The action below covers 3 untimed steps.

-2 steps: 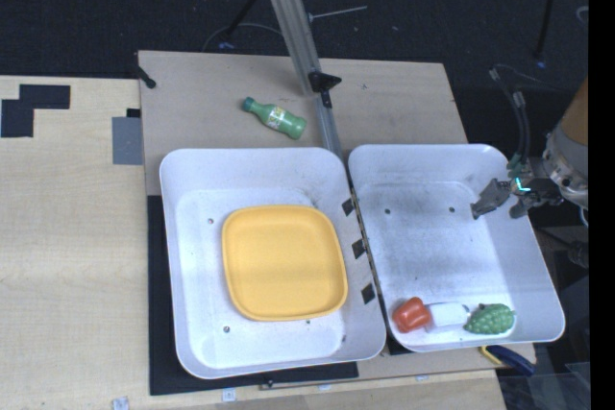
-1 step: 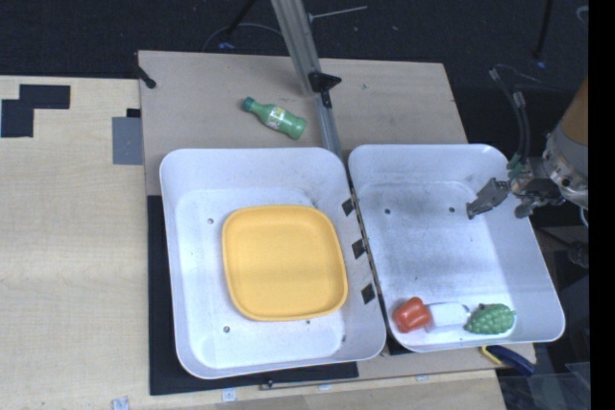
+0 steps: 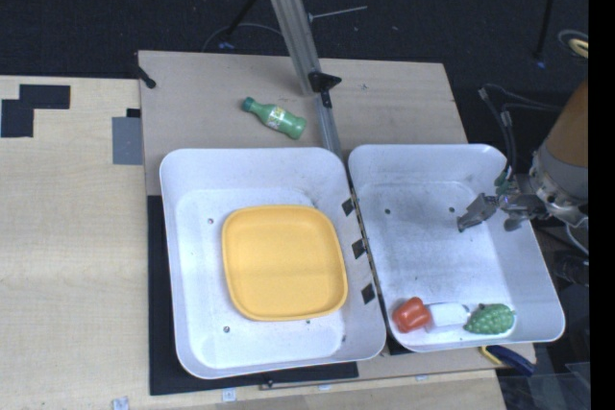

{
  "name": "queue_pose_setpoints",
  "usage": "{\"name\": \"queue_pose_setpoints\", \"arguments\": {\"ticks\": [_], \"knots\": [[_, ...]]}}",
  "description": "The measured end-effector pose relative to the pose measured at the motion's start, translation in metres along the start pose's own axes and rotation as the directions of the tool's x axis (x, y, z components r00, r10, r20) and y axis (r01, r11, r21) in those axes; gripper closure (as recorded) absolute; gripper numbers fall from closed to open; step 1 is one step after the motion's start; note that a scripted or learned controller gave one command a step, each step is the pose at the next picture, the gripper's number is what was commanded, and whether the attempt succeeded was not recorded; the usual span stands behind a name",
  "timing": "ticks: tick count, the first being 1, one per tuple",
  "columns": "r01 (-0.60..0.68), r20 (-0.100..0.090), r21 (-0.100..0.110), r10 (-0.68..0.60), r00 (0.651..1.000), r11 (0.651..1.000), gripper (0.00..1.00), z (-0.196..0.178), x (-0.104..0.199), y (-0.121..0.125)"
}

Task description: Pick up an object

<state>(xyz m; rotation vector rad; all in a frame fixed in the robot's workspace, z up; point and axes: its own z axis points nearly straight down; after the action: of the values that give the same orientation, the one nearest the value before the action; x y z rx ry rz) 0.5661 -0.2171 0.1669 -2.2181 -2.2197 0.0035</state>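
Hand (image 3: 476, 214) blurs over right bin (image 3: 423, 235); arm cut off.

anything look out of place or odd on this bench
One thing: a green bottle lies on its side on the bare board behind the left bin, outside both bins. The yellow plate sits flat in the left bin; the red pepper and green grapes rest at the right bin's front edge.

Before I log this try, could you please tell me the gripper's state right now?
Gripper: over the right bin, nothing seen in it; open or shut cannot be told.
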Motion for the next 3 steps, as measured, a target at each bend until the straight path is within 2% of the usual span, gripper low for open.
{"name": "queue_pose_setpoints", "arguments": {"ticks": [1,2,3], "knots": [[0.001,-0.001,0.002,-0.001,1.0,1.0,0.0,0.063,0.003,0.002],[0.001,0.001,-0.004,-0.001,1.0,1.0,0.0,0.076,0.004,0.002],[-0.001,0.002,-0.006,0.001,1.0,1.0,1.0,0.065,0.004,0.002]]}}
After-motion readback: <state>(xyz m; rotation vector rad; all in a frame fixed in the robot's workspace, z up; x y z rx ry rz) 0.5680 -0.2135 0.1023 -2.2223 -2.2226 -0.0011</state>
